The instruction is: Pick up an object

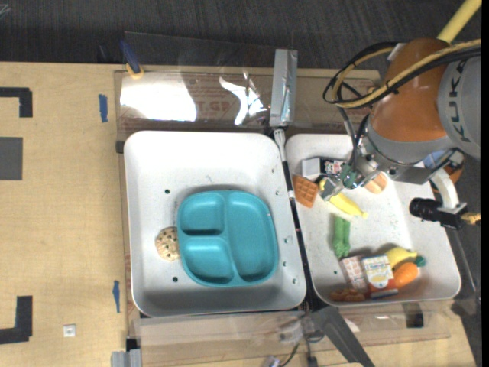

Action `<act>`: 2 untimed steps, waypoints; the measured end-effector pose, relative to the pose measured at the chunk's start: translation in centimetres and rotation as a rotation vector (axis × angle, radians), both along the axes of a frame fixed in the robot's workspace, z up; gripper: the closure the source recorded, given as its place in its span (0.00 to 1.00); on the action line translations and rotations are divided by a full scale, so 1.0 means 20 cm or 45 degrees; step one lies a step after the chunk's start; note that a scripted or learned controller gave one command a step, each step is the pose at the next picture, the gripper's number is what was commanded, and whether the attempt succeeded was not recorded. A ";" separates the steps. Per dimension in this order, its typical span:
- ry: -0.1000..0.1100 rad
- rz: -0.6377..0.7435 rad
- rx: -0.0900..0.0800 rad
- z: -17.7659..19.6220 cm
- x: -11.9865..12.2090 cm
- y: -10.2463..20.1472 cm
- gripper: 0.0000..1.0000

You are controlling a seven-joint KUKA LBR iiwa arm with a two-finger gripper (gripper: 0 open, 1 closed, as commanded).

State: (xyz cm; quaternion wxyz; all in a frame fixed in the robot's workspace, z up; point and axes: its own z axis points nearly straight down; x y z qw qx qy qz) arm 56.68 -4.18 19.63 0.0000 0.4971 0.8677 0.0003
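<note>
Tool sits low over the right bin's far-left corner by the banana; you're mid-reach, its grip unreadable, so confirm a catch before lifting.

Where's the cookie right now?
The cookie lies in the left bin, touching the teal tray's left edge.

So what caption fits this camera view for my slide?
Robot gripper low over toy food in the right bin; teal tray and cookie in the left bin.
</note>
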 end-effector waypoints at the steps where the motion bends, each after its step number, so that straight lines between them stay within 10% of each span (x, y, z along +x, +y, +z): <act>1: 0.001 0.000 0.000 0.00 0.00 0.00 0.00; 2: -0.010 -0.026 -0.002 0.30 -0.04 -0.04 0.00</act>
